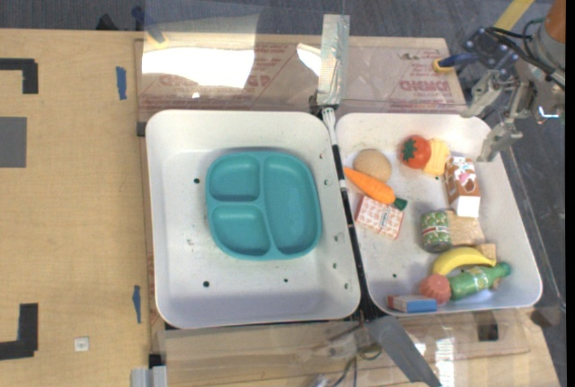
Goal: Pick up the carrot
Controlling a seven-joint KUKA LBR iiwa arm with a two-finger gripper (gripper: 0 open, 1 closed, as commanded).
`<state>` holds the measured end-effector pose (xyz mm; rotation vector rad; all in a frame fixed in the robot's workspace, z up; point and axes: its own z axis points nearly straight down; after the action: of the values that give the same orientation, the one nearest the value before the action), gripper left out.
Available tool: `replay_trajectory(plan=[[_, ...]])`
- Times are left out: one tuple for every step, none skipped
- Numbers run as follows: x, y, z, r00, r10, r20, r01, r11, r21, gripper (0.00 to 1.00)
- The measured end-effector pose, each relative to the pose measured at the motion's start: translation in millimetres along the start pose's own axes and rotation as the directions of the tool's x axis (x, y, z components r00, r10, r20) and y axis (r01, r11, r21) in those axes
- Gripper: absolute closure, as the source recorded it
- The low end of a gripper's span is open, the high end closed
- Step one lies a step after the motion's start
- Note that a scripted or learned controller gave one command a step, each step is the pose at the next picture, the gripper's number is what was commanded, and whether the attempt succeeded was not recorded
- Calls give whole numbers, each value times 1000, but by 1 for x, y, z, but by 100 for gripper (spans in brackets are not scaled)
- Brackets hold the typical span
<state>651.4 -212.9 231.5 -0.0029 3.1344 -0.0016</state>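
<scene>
Camera view: carrot (pixel 370 186) lies in right bin (pixel 526 237); hand (pixel 499 129) apparently grasps nothing, grip state unclear.

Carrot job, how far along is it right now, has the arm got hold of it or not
Nothing looks done: the carrot lies in the right bin near its left wall, beside a tan potato-like piece and a checkered packet. In hand: the gripper sits at the bin's upper right edge, well apart from the carrot, nothing visible in it. Left: cross over the bin, come down on the carrot, grip and lift.
</scene>
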Motion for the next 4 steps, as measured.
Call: replay_trajectory(plan=[[-16, 70, 89, 893, 449, -7, -449, 893, 0, 0], [-1, 111, 136, 913, 408, 2, -408, 913, 0, 0], [68, 119, 141, 897, 442, 2, -442, 897, -1, 0], [64, 120, 127, 898, 440, 16, -440, 898, -5, 100]])
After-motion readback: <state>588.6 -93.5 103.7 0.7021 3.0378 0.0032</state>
